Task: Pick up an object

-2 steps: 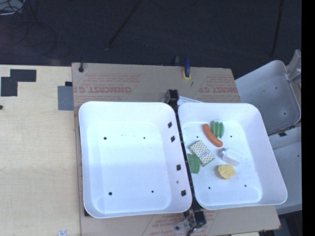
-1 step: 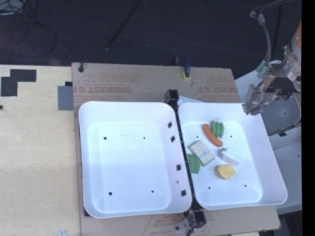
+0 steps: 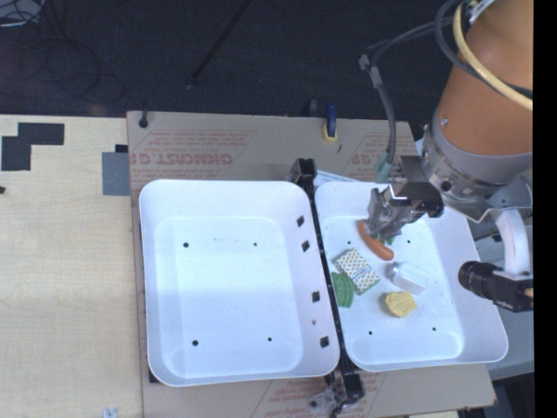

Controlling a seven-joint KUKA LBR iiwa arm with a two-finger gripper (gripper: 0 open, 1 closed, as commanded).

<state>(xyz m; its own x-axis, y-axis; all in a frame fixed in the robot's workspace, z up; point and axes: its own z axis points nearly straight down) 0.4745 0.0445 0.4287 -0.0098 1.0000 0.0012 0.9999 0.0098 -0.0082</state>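
Single fixed camera mounted above the bench [image 3: 61,259], looking down at a slant from moderate distance, framing both white bins [image 3: 165,233] side by side, dark floor beyond, arm [image 3: 487,85] entering from the frame's right.

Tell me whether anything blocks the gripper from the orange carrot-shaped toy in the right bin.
Nothing visible does. The gripper hangs directly over the orange carrot-shaped toy; the patterned green-and-white packet lies apart, below it.
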